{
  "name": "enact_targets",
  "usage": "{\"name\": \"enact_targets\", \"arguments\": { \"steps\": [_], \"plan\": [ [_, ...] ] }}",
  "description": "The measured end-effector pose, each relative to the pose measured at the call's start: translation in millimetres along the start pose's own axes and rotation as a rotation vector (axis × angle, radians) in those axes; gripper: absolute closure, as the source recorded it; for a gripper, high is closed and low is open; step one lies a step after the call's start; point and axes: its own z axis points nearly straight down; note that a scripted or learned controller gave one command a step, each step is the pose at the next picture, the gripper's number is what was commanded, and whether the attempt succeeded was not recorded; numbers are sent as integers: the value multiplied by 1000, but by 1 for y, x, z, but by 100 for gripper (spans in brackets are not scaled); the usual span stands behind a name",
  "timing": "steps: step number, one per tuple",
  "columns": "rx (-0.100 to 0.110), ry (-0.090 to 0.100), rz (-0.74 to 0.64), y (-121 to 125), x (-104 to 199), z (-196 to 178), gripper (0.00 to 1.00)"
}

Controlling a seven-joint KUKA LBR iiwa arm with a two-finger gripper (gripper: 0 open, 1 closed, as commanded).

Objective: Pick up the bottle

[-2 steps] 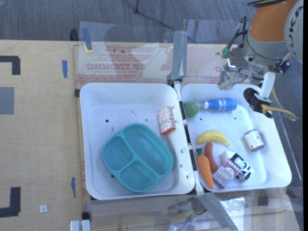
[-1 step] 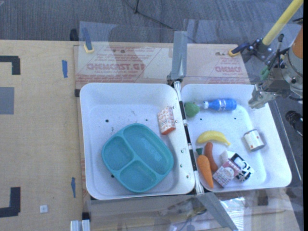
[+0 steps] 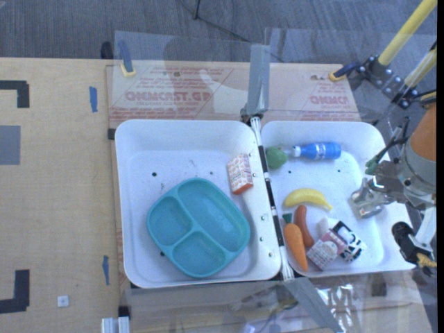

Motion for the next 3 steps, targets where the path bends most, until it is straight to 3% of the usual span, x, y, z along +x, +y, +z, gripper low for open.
{"name": "enact_targets", "arguments": {
  "steps": [1,2,3],
  "plan": [
    [3,0,71,24,34,66,100],
    [-3,-1,7,92,-7,-39,100],
    [-2,-1,306,121,48,-83,100]
  ]
}}
